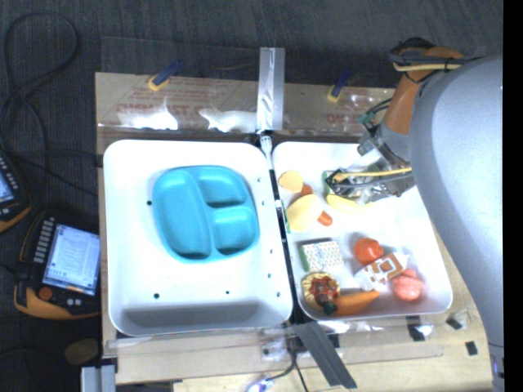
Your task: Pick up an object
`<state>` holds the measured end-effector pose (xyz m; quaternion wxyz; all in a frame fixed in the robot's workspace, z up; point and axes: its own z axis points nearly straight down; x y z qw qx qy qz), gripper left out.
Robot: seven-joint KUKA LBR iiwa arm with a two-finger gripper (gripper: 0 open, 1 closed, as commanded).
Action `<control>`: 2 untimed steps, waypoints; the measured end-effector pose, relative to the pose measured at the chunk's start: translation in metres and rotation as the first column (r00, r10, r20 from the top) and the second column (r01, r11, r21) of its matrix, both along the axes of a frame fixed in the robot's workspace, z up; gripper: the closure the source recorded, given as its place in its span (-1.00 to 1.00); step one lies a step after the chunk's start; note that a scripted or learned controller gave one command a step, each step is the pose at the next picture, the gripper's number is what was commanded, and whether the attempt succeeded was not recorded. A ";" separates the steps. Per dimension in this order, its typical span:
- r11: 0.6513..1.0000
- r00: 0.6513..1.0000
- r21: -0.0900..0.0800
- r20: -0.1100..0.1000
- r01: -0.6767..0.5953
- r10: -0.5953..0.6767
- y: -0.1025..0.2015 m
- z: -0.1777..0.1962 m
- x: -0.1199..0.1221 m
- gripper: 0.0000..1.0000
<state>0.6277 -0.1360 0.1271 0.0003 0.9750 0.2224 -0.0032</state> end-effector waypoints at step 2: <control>0.972 0.972 -0.002 0.003 0.237 -0.237 0.016 0.135 -0.005 1.00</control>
